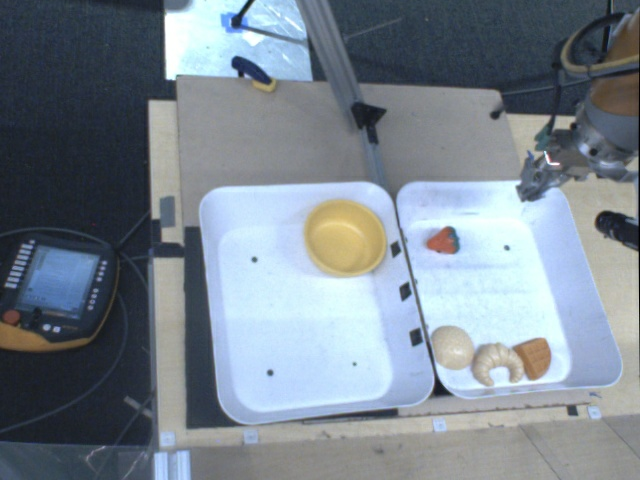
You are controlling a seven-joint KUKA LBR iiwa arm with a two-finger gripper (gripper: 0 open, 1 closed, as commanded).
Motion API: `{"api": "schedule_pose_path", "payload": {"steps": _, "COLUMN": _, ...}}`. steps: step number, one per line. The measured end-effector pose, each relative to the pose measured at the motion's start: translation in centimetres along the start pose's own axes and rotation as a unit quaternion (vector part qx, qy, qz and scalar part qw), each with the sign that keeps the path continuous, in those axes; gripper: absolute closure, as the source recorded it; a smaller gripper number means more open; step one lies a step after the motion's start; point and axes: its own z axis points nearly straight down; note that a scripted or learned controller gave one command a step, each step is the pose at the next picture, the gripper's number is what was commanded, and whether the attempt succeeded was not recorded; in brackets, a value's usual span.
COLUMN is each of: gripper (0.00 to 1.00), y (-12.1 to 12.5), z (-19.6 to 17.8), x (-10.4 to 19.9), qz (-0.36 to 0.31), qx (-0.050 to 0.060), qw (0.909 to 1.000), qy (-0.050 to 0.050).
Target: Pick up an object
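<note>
Grey-orange arm's gripper (537, 180) | above right white bin's (585, 298) far rim (finger state unclear) | red strawberry-shaped toy (443, 239) near, untouched

A pale tan surface (280, 133) is carrying two shallow white bins side by side, the left bin (235, 368) and the right bin (590, 313) touching along their inner edges, where small black clips are showing. A grey pole (335, 48) is slanting down to a black clamp (366, 116) on the surface behind the bins, while a small blue-and-yellow object (253, 72) is lying at its far edge.
</note>
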Motion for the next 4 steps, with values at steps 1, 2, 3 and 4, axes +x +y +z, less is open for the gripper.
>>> {"api": "schedule_pose_path", "payload": {"steps": 1, "gripper": 1.00, "y": 0.1, "z": -5.3, "x": 0.0, "qz": 0.000, "qx": 0.000, "qw": 1.0000, "qy": 0.000}}
{"api": "schedule_pose_path", "payload": {"steps": 2, "gripper": 1.00, "y": 1.0, "z": -5.4, "x": 5.7, "qz": -0.002, "qx": 0.002, "qw": 1.0000, "qy": 0.001}}
{"api": "schedule_pose_path", "payload": {"steps": 3, "gripper": 1.00, "y": 0.7, "z": -4.9, "x": 10.0, "qz": -0.001, "qx": 0.003, "qw": 1.0000, "qy": 0.001}}
{"api": "schedule_pose_path", "payload": {"steps": 4, "gripper": 1.00, "y": 1.8, "z": -3.8, "x": 14.6, "qz": -0.002, "qx": 0.003, "qw": 1.0000, "qy": 0.001}}
